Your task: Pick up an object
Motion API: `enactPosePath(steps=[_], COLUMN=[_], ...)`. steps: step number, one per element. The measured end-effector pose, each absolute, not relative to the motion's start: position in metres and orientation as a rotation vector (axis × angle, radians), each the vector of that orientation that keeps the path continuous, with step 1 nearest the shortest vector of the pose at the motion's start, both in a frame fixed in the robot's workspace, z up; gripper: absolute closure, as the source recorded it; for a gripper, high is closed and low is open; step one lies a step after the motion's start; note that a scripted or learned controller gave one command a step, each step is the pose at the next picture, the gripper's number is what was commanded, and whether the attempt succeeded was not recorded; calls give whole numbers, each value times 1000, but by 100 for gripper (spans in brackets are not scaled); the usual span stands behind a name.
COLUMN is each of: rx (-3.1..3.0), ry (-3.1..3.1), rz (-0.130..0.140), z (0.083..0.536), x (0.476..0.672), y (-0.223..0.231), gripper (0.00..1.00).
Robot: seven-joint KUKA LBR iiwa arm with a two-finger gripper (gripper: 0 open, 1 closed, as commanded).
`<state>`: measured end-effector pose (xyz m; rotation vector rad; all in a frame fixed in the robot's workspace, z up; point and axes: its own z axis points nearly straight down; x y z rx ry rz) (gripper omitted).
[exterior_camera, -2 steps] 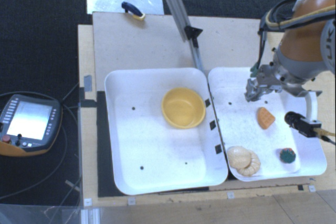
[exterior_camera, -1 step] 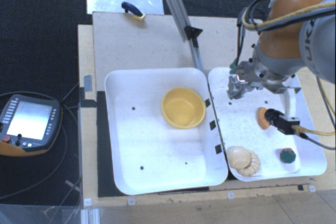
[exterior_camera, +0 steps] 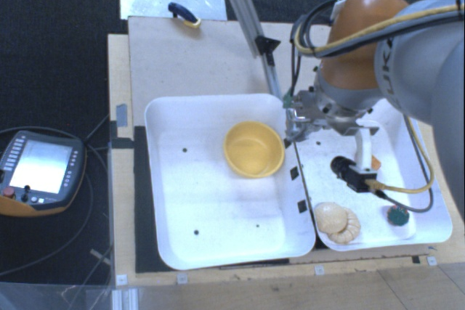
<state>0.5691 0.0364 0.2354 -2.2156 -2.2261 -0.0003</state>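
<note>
A yellow bowl [exterior_camera: 253, 149] sits upright in the left bin [exterior_camera: 182, 229], near its right wall. My gripper [exterior_camera: 294, 125] hangs under the orange and grey wrist, over the divide between the two bins and just right of the bowl's rim. The wrist hides most of it. In the right bin [exterior_camera: 429, 225] a cream, shell-shaped pastry [exterior_camera: 337, 221] lies at the front left. A small teal object [exterior_camera: 397, 215] rests to its right. An orange piece [exterior_camera: 371, 160] peeks out from behind the arm's hardware.
A black cylinder [exterior_camera: 349, 173] with a yellow cable hangs off the wrist above the right bin. A slanted metal pole [exterior_camera: 247, 11] crosses the bench behind the bins. A teach pendant [exterior_camera: 40, 170] lies on the floor at the left.
</note>
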Motion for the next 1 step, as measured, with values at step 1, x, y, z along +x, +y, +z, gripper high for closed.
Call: enactPosePath(steps=[1], rx=[-2215], ry=[-2226], rz=[-1], z=[224], x=[572], y=[93], gripper=[100])
